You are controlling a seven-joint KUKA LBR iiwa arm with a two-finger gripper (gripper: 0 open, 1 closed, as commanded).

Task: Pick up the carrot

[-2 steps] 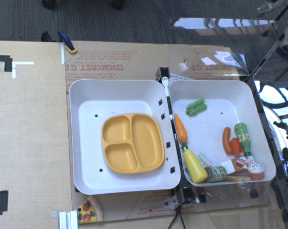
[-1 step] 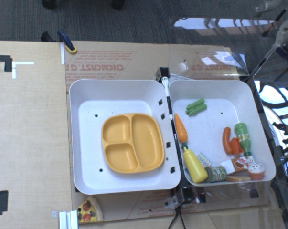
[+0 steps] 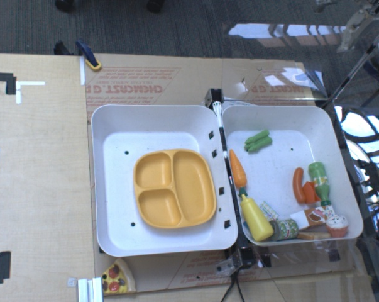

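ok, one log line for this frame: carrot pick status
carrot: right bin, against left wall, not lifted | neighbour: yellow bottle just below it | left bin: yellow divided plate

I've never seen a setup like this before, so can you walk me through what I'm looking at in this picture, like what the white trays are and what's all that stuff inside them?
This is one photo from a camera fixed above a workbench, looking down at a slant. A robot arm works here, reaching in from the right; its job is to pick up the carrot.

Two shallow white bins sit side by side. The left bin holds a yellow divided plate with three compartments. The right bin holds toy food: the carrot lies along its left wall, with a yellow bottle just below it. Green beans lie near the top, a red sausage and a green bottle to the right, and a cupcake in the lower right corner.

Nothing is being held.
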